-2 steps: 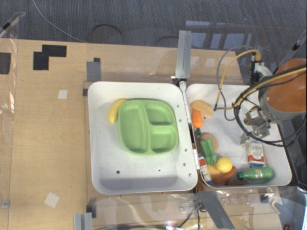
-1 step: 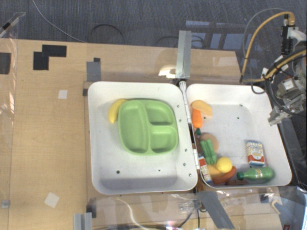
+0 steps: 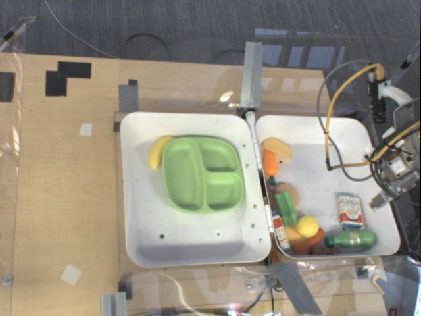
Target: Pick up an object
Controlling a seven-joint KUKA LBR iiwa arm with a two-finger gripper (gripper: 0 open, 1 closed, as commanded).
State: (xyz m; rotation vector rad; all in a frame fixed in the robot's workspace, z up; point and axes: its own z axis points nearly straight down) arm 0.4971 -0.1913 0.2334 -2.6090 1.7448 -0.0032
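The arm (image 3: 402, 127) comes in at the bench's right edge, with cables looping over its wrist. The gripper (image 3: 385, 196) hangs low at that edge, tipped down and to the left, mostly cut off by the frame and too small to read.
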